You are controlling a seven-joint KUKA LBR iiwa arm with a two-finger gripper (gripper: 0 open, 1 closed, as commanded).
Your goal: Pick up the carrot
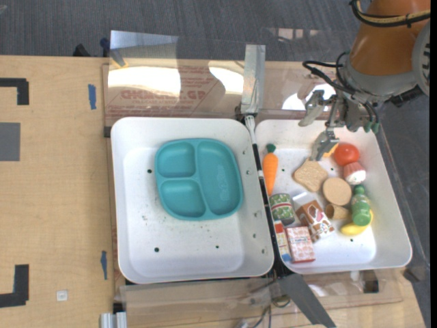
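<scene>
Pincer [326,125] metal fingers apart, hovering over right bin [392,251]; tapered orange carrot [270,169] lies near, untouched

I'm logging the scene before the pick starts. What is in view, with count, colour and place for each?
carrot: 1, orange with green top, right bin's left edge
divided plate: 1, teal, middle of left bin
bins: 2, white, side by side on the bench
bread slice: 1, tan, right bin centre
tomato: 1, red, right bin's far right
round wooden disc: 1, light brown, beside the bread
can: 1, green and red label, below the carrot
small cartons: 2, red and brown, near the right bin's front
yellow-green toy: 1, right bin's right side
arm: 1, orange and grey, upper right
claw: 1, metal, above the right bin's far edge
</scene>
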